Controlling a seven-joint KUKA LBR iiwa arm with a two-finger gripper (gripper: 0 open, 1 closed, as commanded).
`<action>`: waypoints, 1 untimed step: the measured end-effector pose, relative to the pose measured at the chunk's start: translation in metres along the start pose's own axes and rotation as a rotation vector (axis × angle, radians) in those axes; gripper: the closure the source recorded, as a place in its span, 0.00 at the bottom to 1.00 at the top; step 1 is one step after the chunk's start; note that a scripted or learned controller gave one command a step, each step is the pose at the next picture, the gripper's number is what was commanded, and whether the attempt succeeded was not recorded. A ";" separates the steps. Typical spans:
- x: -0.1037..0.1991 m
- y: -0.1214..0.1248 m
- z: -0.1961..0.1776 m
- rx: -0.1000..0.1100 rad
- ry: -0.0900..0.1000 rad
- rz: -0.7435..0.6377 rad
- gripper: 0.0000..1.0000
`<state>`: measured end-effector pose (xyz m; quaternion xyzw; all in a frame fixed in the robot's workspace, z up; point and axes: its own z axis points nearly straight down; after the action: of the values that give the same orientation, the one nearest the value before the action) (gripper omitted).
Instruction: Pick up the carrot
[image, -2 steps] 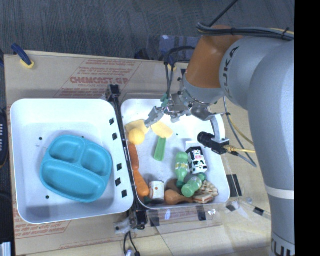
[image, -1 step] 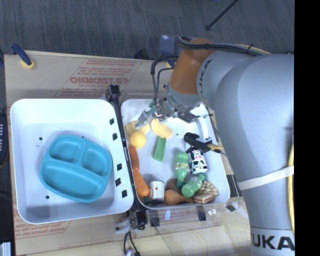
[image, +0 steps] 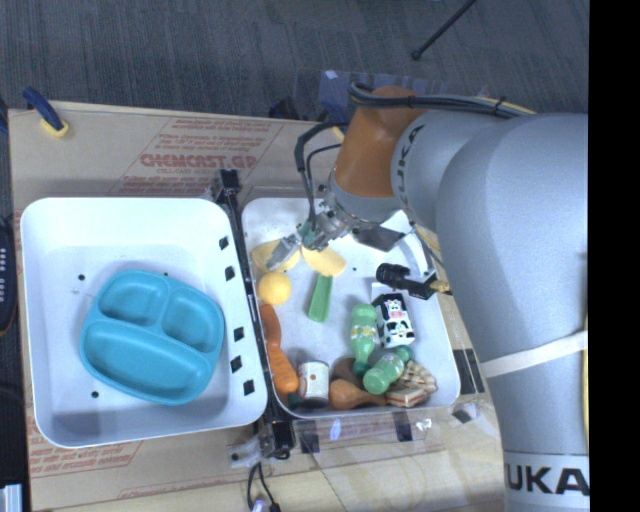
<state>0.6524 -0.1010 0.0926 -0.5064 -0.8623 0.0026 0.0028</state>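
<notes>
Hand (image: 300, 243) sits near the bin's 11 o'clock, can't tell its state. Carrot (image: 277, 352) hugs the 8 o'clock wall, so come straight down.

Two white bins (image: 60, 225); one blue tray (image: 152, 335); one carrot (image: 278, 355); one lemon (image: 275, 289).
</notes>
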 end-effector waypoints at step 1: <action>0.009 -0.015 0.001 0.001 0.001 0.021 0.00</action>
<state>0.6343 -0.1003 0.0918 -0.5154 -0.8569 0.0029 0.0034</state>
